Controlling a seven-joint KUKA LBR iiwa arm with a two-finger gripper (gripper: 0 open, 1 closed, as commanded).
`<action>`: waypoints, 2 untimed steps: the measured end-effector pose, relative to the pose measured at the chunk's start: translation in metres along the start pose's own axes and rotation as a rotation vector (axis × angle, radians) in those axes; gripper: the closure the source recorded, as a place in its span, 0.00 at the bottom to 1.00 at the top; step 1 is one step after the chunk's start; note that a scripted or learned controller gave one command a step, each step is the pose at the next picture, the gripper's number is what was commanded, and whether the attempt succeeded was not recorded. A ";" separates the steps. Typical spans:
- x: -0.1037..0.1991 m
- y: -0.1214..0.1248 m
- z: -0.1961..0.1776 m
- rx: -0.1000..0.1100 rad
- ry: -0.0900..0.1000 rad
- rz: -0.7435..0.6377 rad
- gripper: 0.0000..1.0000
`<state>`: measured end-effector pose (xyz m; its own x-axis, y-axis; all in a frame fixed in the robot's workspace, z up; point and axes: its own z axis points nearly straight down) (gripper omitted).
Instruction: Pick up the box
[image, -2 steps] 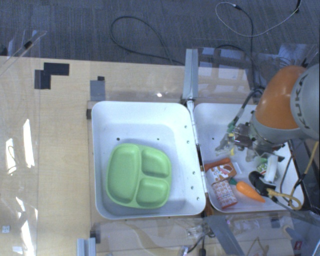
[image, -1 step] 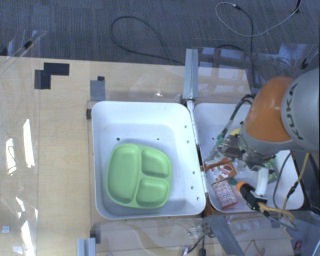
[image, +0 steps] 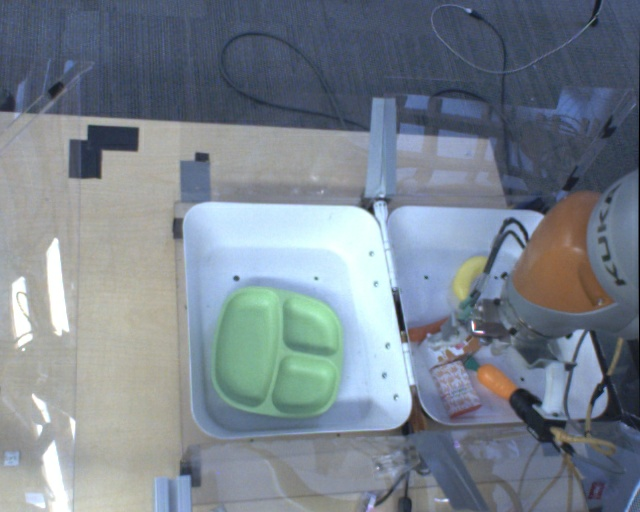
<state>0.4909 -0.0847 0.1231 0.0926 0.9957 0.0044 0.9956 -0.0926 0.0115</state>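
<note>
The box (image: 455, 387) is a small flat red-and-white packet lying in the front of the right bin (image: 430, 250). My gripper (image: 468, 332) hangs low over that bin, just behind the box, under the arm's orange band (image: 565, 255). A yellow item (image: 468, 277) lies behind the gripper, and an orange carrot-like piece (image: 495, 380) lies just right of the box. A thin red-orange piece (image: 428, 328) lies to the gripper's left.
The left bin (image: 210, 235) holds a green divided plate (image: 278, 351). A metal divider post (image: 381, 150) stands between the bins at the back. Cables run along the arm at the right and over the floor behind the bench.
</note>
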 end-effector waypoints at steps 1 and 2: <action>-0.005 0.058 -0.003 0.011 -0.004 0.031 0.00; 0.000 0.009 0.025 -0.034 -0.011 -0.017 0.00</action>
<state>0.4999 -0.0855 0.0980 0.0762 0.9971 -0.0066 0.9961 -0.0759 0.0458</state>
